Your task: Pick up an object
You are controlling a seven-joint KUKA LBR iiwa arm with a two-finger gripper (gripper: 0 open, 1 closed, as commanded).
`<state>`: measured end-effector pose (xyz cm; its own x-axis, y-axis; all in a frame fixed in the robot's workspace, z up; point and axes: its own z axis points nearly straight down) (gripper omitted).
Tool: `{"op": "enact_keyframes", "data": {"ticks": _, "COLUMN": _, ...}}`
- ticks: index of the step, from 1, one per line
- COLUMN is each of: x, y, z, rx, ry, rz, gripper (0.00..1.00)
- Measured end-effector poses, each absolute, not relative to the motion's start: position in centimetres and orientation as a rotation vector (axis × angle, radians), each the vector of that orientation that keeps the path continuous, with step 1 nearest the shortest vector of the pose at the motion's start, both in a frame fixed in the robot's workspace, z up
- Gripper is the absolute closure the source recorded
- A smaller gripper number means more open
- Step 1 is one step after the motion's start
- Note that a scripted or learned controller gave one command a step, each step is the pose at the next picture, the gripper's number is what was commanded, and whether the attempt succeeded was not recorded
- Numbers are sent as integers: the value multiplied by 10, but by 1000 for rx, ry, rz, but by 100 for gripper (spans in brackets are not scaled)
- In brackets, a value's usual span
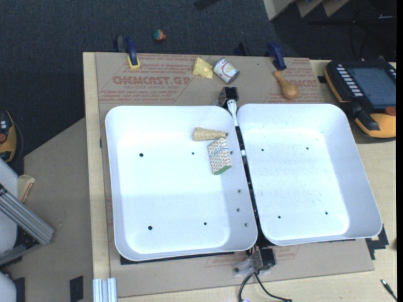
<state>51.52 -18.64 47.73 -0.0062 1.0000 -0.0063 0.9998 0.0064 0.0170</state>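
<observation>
Where the two white bins sit side by side on the counter (101, 257), the left bin (126, 231) holds two things near its far right corner. One is a tan cone-shaped piece (210, 134) lying on its side. The other is a green-and-white patterned packet (219, 155) just in front of it, close to or touching it. Both lie beside the seam with the right bin (359, 200). Beyond the bins, a yellow wedge (203, 68) and a small white box (226, 70) lie close together on the brown board, with a wooden pear-shaped object (286, 84) farther right. I cannot tell whether the end effector is apart or together.
</observation>
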Motion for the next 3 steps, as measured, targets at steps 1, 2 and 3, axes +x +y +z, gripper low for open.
{"op": "enact_keyframes", "data": {"ticks": 1, "x": 506, "y": -127, "z": 365, "rx": 2223, "ry": 2235, "rz": -7, "gripper": 100}}
{"op": "enact_keyframes", "data": {"ticks": 2, "x": 502, "y": -85, "z": 269, "rx": 2225, "ry": 2233, "rz": -9, "gripper": 100}}
{"op": "enact_keyframes", "data": {"ticks": 3, "x": 512, "y": -31, "z": 389, "rx": 2206, "ry": 2223, "rz": 17, "gripper": 100}}
